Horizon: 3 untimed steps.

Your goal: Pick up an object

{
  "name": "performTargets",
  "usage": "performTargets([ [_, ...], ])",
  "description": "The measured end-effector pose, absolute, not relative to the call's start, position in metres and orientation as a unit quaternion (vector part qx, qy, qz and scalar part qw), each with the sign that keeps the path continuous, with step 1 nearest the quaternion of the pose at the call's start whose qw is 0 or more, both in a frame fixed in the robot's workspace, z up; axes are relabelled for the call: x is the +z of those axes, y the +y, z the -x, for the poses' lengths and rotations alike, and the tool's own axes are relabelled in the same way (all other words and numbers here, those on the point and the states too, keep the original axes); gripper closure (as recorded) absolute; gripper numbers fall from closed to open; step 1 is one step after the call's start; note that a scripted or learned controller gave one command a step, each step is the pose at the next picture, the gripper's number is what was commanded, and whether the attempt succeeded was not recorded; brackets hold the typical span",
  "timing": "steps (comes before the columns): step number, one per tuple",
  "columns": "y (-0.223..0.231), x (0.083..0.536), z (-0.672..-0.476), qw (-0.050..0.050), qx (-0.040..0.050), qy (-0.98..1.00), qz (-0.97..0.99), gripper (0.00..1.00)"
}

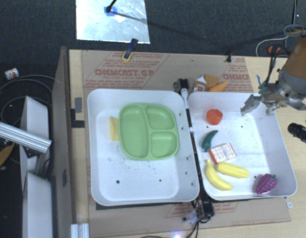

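Gripper (259, 104): I see my two fingers spread apart with nothing between them, hanging over the upper right part of the right bin, near its far rim.
Arm (297, 73): mine comes in from the right edge, grey, orange band up top, cables looped above it.
Right bin (280, 148): white, shallow, holds all the loose pick candidates.
Grapes (266, 183): purple bunch, near right corner of the right bin, closest to me in the frame.
Banana (217, 177): yellow, curved, near edge of the right bin, left of the grapes.
Corn (233, 170): yellow cob lying just beside the banana, touching or almost, I can't tell which.
Carton (222, 153): small red and white box, tilted, just above the corn and banana.
Pepper (209, 140): dark green, by the right bin's left wall, just beyond the carton.
Tomato (214, 116): orange-red round thing, far left part of the right bin, well left of my gripper.
Left bin (104, 182): white, touching the right bin along the middle seam.
Green plate (147, 132): three compartments, sits in the left bin's far half.
Yellow piece (114, 128): flat, partly tucked under the plate's left edge.
Orange items (210, 85): outside the bins on the cardboard, just past the right bin's far left corner; too small to name.
Foil sheet (112, 15): silvery square on the dark floor, farthest back.
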<state>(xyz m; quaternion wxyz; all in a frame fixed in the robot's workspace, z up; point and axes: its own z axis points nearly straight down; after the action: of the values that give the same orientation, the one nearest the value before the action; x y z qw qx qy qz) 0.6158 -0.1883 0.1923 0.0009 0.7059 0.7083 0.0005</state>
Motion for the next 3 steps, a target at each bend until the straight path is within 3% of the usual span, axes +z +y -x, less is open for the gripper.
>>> performTargets([
  [1, -0.149, 0.110, -0.664, 0.010, 0.0055, 0.707, -0.707, 0.00],
  [2, -0.104, 0.084, -0.654, 0.000, 0.0008, 0.710, -0.705, 0.00],
  [3, -0.040, 0.190, -0.571, 0.000, 0.0028, 0.710, -0.704, 0.00],
])
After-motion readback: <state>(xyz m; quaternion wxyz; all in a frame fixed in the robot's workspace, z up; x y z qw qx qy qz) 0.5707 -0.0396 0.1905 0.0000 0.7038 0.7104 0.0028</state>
